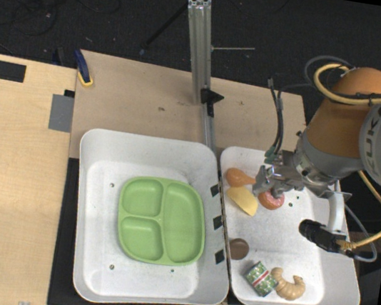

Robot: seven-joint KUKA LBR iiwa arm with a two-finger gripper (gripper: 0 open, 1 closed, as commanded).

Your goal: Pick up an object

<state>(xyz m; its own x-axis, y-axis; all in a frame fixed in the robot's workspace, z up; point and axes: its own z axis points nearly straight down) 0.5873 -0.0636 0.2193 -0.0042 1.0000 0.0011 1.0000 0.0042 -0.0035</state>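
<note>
The arm reaches in over the right bin [339, 300], and its gripper [272, 187] hangs low at that bin's far left corner, directly over a small cluster of objects. A reddish-pink round object [272, 200] sits right beneath the gripper, touching or nearly touching it, with a yellow wedge [244, 201] just beside it on the left and an orange piece [238, 177] just behind the wedge. From this slanted view the gripper's lower end blends into the pink object, so it cannot be told whether it is spread, closed, or clamped on anything, and no object can be said to be held. The pick therefore looks to be in its grasping stage: the approach and descent seem done, while a confirmed grip and the lift are still left. Nothing appears raised off the bin floor. Further toward the near edge of the same bin lie a brown disc [237, 249], a green-and-white packet [258, 278] and a tan curved piece [289, 286] touching each other or nearly so, all well apart from the gripper and untouched. The left bin [102, 162] carries a green divided plate [162, 221], lying flat, which plays no part at this point.
</note>
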